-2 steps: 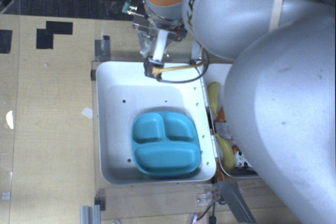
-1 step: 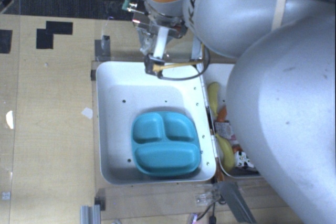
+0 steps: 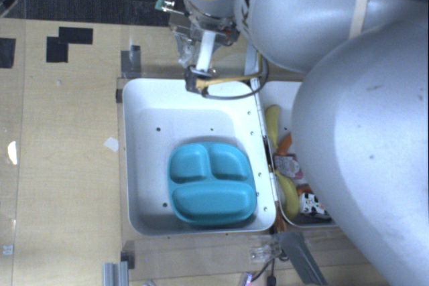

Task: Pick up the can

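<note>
My gripper [image 3: 192,55] hangs below the orange wrist band, over the back rim of the left bin [image 3: 137,144]. Nothing shows under it there. The big grey arm covers most of the right bin [image 3: 289,94]. In the strip of that bin still in view lies a small thing with a reddish and grey label [image 3: 289,165], which may be the can; I cannot tell for sure. It is well to the right of the gripper and nearer the front.
A blue divided tray [image 3: 212,182] lies in the front half of the left bin. The right bin's visible strip holds a yellow banana-like piece [image 3: 273,122], an orange piece [image 3: 285,142], another yellow piece [image 3: 289,193] and a black-and-white item [image 3: 312,205].
</note>
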`<state>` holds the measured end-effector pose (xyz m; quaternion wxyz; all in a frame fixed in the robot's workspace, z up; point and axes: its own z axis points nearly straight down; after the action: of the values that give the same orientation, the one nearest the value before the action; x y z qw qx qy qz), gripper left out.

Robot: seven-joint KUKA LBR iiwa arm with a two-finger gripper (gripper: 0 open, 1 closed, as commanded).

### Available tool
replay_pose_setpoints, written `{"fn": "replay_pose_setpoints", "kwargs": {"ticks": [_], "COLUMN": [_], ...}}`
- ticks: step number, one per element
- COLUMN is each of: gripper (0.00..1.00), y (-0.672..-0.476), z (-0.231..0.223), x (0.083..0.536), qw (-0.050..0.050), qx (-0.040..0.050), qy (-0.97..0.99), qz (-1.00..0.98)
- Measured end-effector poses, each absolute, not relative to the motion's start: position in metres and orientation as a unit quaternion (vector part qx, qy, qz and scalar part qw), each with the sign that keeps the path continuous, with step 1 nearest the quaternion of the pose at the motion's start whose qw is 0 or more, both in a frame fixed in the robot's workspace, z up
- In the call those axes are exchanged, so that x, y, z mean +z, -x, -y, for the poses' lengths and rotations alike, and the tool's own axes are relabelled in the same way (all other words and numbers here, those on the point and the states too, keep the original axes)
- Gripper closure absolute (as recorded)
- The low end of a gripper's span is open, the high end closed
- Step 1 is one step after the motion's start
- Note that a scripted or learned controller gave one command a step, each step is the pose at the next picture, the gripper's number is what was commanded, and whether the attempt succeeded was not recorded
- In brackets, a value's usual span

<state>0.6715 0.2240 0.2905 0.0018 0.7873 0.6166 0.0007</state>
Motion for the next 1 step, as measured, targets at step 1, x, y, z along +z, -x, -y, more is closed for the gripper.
{"fn": "replay_pose_setpoints", "kwargs": {"ticks": [1], "gripper": [1.0], "y": [-0.6725], "z": [-0.2261], "x": [0.2987], "qw": [0.003], "qx": [0.0011], "qy": [-0.785], "qz": [-0.62]}}
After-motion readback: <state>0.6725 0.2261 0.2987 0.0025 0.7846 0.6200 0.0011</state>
